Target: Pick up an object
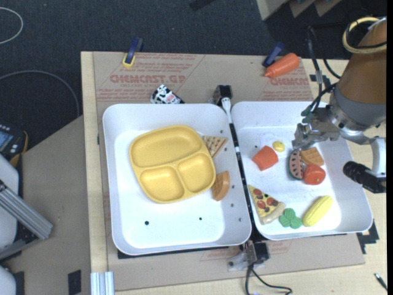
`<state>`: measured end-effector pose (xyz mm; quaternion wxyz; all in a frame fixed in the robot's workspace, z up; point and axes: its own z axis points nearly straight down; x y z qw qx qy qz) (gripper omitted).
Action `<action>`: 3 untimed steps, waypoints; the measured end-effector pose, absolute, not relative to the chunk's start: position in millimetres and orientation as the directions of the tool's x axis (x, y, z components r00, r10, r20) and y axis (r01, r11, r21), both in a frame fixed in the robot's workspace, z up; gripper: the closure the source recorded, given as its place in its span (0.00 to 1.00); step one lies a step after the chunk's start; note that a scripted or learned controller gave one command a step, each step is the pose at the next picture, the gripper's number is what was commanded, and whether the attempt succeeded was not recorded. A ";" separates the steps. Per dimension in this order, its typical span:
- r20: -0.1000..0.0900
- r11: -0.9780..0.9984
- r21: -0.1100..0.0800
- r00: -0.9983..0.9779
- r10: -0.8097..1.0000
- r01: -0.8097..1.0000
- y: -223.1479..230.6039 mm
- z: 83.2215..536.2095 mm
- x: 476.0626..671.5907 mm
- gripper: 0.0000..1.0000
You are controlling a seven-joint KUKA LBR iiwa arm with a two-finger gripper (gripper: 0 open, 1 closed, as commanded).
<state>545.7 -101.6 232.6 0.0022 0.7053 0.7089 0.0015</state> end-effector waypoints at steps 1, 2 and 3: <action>-0.001 0.005 0.006 -0.005 1.000 1.000 -68.0 238.6 590.9 1.00; -0.001 0.003 0.005 -0.003 1.000 1.000 -44.2 213.7 633.1 1.00; -0.001 0.001 0.005 -0.001 1.000 1.000 -42.7 236.2 631.2 1.00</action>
